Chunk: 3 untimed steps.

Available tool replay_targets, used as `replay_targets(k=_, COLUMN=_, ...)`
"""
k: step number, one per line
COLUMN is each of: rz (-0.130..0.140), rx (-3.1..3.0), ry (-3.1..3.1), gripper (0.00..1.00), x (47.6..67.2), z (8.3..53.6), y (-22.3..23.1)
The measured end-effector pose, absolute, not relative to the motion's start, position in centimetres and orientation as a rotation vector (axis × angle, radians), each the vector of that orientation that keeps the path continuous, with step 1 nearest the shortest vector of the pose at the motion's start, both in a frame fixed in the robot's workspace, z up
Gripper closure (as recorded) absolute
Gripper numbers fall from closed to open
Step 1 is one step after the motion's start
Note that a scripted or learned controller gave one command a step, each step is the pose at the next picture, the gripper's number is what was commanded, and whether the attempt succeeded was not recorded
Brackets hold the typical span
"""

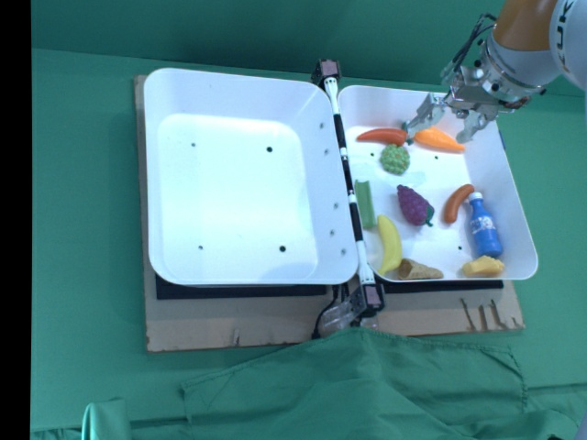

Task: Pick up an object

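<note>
Hovering with gripper (451, 117) fingers spread, pinching nothing, just above orange carrot (438, 139) lying at far side of right bin (514, 186), probably lining up for grasping

Toy foods lie loose in the right bin (514, 211). A red pepper (382, 136) and an orange carrot (439, 140) lie flat near the far wall, a green berry (395, 159) just below. Further down lie a cucumber (365, 203), purple grapes (415, 204), a sausage (458, 203), a blue bottle (482, 226) and a banana (390, 244).
</note>
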State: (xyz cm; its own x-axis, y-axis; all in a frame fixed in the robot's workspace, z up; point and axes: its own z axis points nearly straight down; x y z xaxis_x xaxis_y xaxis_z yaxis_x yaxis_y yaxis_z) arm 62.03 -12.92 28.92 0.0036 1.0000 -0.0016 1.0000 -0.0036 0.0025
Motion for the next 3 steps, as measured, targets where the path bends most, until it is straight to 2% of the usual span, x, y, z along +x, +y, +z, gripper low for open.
replay_targets(k=1, rz=-0.008, rx=2.23, ry=2.22, gripper=0.0, x=59.3, z=18.9, y=-12.2)
replay_targets(k=2, rz=0.006, rx=2.222, ry=2.207, gripper=1.0, x=59.7, z=20.8, y=-12.4)
replay_targets(k=3, rz=0.012, rx=2.222, ry=2.208, gripper=1.0, x=59.7, z=18.5, y=-17.7)
